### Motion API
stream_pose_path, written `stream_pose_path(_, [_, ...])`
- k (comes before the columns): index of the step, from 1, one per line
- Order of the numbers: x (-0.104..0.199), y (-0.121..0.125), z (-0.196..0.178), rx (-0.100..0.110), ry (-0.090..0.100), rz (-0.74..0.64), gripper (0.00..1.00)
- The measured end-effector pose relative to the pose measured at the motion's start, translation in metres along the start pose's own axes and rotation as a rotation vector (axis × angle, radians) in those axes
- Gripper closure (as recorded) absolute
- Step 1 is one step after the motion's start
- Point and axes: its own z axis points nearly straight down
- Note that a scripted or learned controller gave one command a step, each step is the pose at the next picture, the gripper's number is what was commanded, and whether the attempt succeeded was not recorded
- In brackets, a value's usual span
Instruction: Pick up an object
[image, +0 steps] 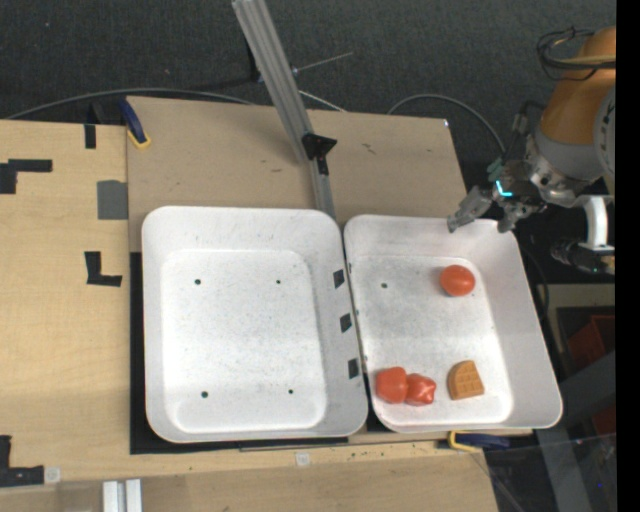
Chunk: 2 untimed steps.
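Observation:
In the right bin lie three small things: an orange-red ball toward the back, a red lumpy piece at the front left, and a tan waffle-like block at the front. My gripper hangs over the bin's back right rim, up and to the right of the ball. Its two dark fingers are spread apart with nothing between them.
The left bin sits beside the right one, joined along a seam with black clips. A slanted metal pole rises behind the bins. Blue-and-yellow clamp rests at the bench's back left.

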Motion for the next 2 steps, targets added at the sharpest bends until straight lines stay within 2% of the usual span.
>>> stream_pose_path(1, [0.0,0.001,-0.004,-0.005,-0.003,-0.002,0.0])
stream_pose_path(2, [-0.006,0.007,0.049,0.0,-0.002,-0.001,0.0])
